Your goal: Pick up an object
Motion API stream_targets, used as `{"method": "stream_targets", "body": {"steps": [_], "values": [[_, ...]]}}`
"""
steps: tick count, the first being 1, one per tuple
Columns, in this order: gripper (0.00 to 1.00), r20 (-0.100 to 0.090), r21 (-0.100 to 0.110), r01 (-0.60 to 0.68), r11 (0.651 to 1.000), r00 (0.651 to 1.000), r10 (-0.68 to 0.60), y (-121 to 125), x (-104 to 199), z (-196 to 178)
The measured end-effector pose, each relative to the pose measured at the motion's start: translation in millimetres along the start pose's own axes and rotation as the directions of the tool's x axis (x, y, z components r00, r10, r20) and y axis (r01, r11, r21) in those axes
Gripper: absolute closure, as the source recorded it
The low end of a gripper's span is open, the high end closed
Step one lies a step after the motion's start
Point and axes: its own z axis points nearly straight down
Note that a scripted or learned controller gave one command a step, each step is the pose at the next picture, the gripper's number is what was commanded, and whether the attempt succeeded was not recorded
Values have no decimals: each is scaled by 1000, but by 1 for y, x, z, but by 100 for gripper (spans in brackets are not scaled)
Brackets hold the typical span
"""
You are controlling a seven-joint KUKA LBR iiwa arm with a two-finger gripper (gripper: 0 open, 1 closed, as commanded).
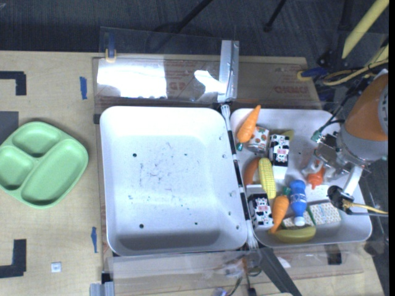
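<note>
Bench [49,79]: pale wood, with dark corner marks and short blue tape strips on its left part.
Left bin [166,177]: the large white one, its floor scuffed with faint marks and a few dark dots.
Right bin [358,227]: white, just beside the left bin, crowded with toy food; its right rim is partly hidden by the arm.
Clear panel [160,79]: stands behind the left bin and glares so hard that the reddish printing on the cardboard behind it cannot be read.
Green plate [40,162]: three compartments, well apart from the bins on the left.
Arm [370,119]: grey with an orange band, cut off by the right edge, reaching over the right bin.
Gripper [327,165]: hangs low over the right side of the right bin, near a small orange piece [315,179]; I cannot tell how it is set or whether anything is in it.
Corn cob [267,177]: yellow, mid bin, long axis running near to far.
Far carrot [248,123]: against the far left corner, tip pointing to the far rim.
Near carrot [279,209]: slanted, tip toward the near left.
Blue bottle [298,199]: lying beside the near carrot, its label too small to read.
Banana [296,232]: along the near rim, partly under other pieces.
Cow-patterned cartons [280,148]: black and white; any writing is too blurred to read.
</note>
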Motion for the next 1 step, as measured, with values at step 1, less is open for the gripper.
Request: {"method": "stream_targets", "body": {"steps": [1], "values": [[100,3,1,207,978,978,-207,-57,16,-92]]}}
